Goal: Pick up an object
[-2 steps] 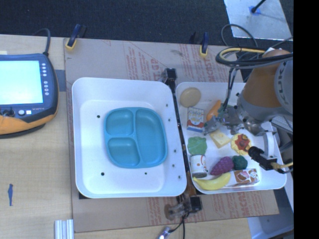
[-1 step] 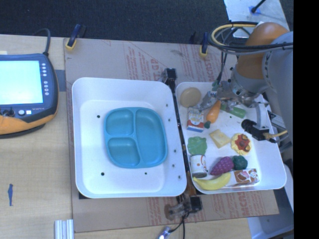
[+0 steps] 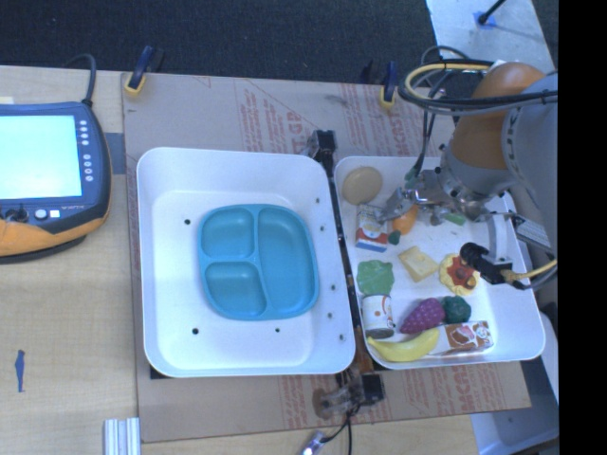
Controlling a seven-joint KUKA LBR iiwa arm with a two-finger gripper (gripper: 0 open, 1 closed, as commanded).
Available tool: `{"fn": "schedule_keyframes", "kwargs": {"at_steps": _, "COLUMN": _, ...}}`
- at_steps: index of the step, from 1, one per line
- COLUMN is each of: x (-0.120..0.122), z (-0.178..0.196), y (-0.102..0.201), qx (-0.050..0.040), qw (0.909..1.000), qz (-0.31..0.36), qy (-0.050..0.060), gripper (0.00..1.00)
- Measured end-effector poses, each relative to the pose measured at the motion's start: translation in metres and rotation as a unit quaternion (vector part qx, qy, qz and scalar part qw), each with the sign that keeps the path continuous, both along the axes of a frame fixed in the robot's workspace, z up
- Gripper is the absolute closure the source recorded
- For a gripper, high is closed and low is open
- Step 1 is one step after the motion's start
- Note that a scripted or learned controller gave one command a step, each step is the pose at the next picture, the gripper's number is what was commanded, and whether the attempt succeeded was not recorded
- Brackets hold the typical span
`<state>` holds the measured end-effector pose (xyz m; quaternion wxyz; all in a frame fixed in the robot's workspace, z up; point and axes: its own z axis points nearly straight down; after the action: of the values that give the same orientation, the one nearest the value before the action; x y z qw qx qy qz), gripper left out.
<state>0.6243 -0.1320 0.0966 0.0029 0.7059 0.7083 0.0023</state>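
single fixed cam overhead, slanted down, mid-range; both white bins (image 3: 152,254) centre frame, arm (image 3: 493,131) entering at upper right of frame

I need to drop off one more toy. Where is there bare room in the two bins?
The left bin has a bare floor all around the blue tray, widest on its left. The tray's three compartments are bare too. The right bin is crowded: banana, grapes, can and more, with the gripper over its top.

Blue tray (image 3: 258,260) smooth glossy plastic; bins (image 3: 161,254) matt white plastic.
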Motion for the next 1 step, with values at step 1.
{"fn": "schedule_keyframes", "kwargs": {"at_steps": 1, "x": -0.0083, "z": 0.0000, "y": 0.0142, "qx": -0.0020, "qw": 1.0000, "qz": 0.000, "qy": 0.000, "gripper": 0.00}}
